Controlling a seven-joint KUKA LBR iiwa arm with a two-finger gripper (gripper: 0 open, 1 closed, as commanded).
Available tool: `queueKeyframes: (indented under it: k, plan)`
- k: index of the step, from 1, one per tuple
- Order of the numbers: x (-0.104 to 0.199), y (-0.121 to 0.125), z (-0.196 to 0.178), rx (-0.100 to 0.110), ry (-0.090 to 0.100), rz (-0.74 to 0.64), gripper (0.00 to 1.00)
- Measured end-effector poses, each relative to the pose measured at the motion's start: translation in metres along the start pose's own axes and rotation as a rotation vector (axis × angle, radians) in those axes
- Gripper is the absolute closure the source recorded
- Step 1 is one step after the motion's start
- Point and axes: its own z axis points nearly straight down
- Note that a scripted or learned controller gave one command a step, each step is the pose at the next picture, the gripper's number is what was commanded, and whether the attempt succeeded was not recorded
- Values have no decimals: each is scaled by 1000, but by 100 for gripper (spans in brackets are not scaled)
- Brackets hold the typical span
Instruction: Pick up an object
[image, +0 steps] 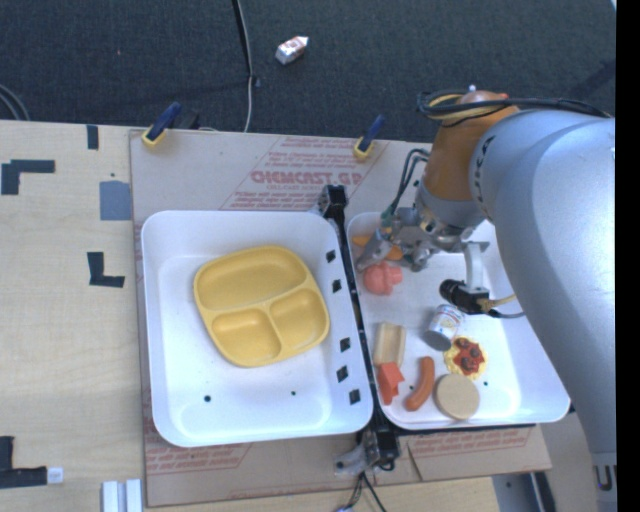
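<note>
Several toy foods fill my right bin (520, 400); the pink lump (380, 279) at its eleven o'clock sits just under my hand (395, 250), whose grip I cannot tell. It looks light, rounded, probably slippery: grasp its middle.

Glossy yellow plastic tray (262, 304)

Tray (262, 303) in left bin (160, 300); toys in right bin (520, 385).

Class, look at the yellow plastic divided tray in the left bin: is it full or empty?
Empty. The yellow plastic divided tray shows bare yellow in all three compartments; the toy foods lie in the right white bin instead.
</note>
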Motion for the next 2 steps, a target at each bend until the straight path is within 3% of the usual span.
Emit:
queueKeyframes:
  k: [1,2]
  plan:
    - [0,0,-11,2,-1,1,100]
    - [-1,-1,-10,4,-2,0,0]
